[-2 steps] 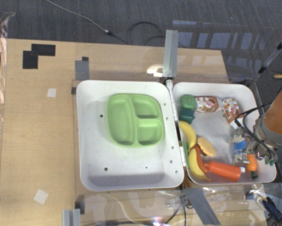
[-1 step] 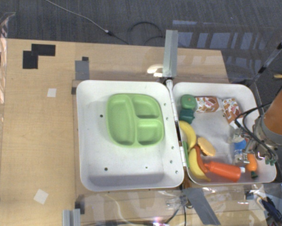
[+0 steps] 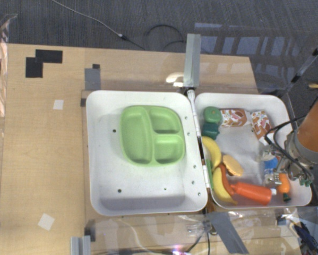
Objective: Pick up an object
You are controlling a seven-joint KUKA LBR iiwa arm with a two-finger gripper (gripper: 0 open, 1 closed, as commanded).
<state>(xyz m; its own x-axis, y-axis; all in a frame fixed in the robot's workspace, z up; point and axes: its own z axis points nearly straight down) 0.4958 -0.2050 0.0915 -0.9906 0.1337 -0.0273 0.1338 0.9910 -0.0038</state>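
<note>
Gripper [image 3: 280, 170] low in right bin [image 3: 275, 103], just right of orange bottle [image 3: 251, 192]; can't tell its state; green tray [image 3: 151, 135] in left bin [image 3: 103, 158].

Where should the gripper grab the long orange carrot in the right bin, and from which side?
Grip the long orange carrot across its mid-length, coming straight down from above. It lies flat and roughly lengthwise along the right white bin's near wall, with a yellow banana against its thick end, so the middle probably offers the freest sides.

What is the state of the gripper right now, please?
Gripper: low over the right bin, near its right edge; whether it is open, closed or holding something cannot be told.
</note>
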